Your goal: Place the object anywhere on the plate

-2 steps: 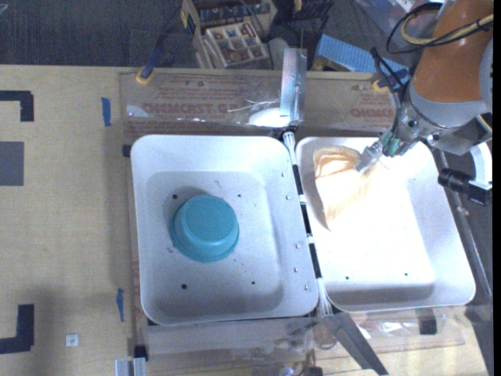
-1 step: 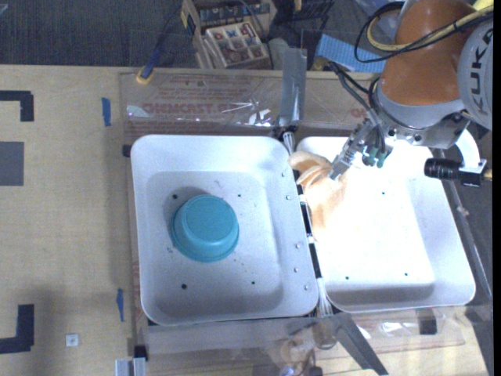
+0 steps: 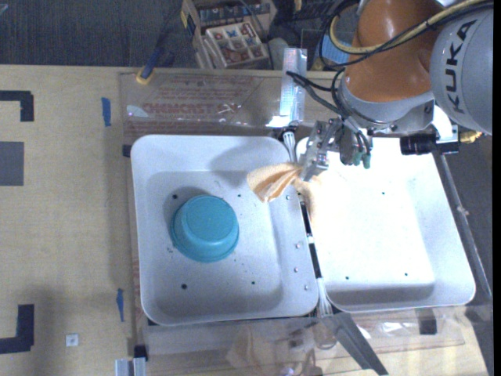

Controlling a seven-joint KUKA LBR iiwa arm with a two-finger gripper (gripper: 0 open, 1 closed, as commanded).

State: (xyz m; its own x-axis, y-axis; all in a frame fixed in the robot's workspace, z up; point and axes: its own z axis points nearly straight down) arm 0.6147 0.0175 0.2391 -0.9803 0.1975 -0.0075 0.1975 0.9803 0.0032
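A round blue plate point(image 3: 205, 227) rests in the left white bin point(image 3: 156, 159), left of its middle. A floppy tan-orange object point(image 3: 272, 182) hangs above the left bin's upper right corner and trails across the divider between the bins. My gripper point(image 3: 307, 168) reaches down from the upper right and is shut on the right end of that object, lifting it off the bin floor. The object is up and to the right of the plate, with a clear gap between them.
The right white bin point(image 3: 391, 241) lies brightly lit under the arm. A clear plastic panel point(image 3: 203, 104) runs along the back of the bins. Boxes and cables point(image 3: 235, 30) sit beyond the bench. The wooden bench top point(image 3: 55, 210) stretches to the left.
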